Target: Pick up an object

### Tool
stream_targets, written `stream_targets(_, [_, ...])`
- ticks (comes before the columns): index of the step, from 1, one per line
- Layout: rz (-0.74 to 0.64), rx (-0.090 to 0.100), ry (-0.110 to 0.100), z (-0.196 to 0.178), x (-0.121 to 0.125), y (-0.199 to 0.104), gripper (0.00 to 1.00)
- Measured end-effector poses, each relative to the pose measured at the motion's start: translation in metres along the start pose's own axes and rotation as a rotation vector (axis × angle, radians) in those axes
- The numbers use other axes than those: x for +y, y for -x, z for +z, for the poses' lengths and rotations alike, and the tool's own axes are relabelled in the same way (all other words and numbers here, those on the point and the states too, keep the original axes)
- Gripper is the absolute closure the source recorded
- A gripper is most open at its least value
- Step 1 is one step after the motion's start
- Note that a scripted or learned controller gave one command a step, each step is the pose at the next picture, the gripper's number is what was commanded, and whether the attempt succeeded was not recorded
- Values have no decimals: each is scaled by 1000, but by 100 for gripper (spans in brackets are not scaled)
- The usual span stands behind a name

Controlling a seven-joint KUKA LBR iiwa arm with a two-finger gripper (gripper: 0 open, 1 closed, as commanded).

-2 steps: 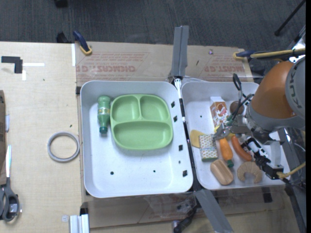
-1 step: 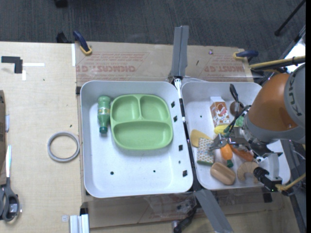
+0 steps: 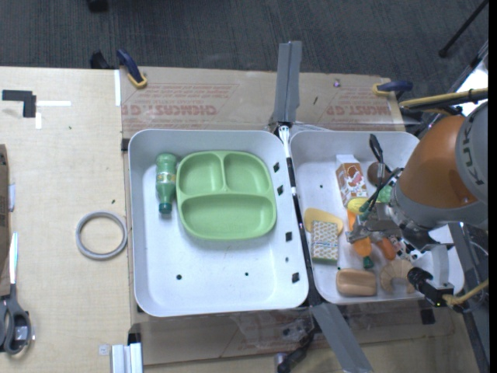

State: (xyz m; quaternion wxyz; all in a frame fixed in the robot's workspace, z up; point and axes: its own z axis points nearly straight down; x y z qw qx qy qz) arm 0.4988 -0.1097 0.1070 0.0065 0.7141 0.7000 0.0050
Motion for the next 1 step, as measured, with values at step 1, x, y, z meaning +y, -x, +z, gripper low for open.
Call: stream_targets(1, [178, -1, -20, -83, 48, -71, 100])
